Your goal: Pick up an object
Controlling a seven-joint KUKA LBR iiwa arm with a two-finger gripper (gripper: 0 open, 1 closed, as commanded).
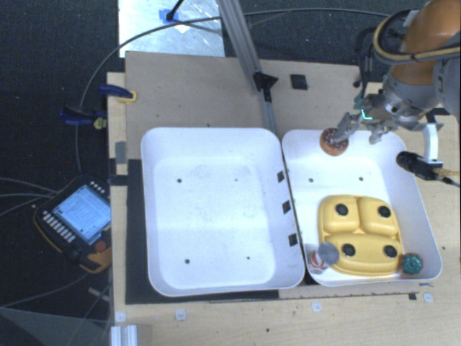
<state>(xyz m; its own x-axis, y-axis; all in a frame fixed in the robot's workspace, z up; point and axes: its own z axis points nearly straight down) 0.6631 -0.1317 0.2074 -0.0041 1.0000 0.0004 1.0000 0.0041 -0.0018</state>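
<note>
The left bin (216,207) plays no part in this step; the work is all in the right bin (306,175). Along its near wall a small grey-and-red piece (322,256) lies against the lower left corner of a yellow moulded tray (360,235), and a teal ball (412,264) sits at the tray's lower right corner. The tray is the one thing here with a clear axis: it lies flat, slightly skewed, its longer side running roughly left to right across the bin, its dark-dotted pockets facing up. At the far rim of the same bin, a small round brown-orange object (333,143) sits just at the tip of the gripper (343,131), which reaches in from the right. Being round, this object shows no long axis or heading that I can make out. Whether the tool is spread, pressed together or pinching the object I cannot tell; the tip is too small and blurred. I judge the step to be the grasp or the first lift at the far rim. The next move calls for a straight rise clear of the rim, with the hold confirmed once the object parts from the bin.
</note>
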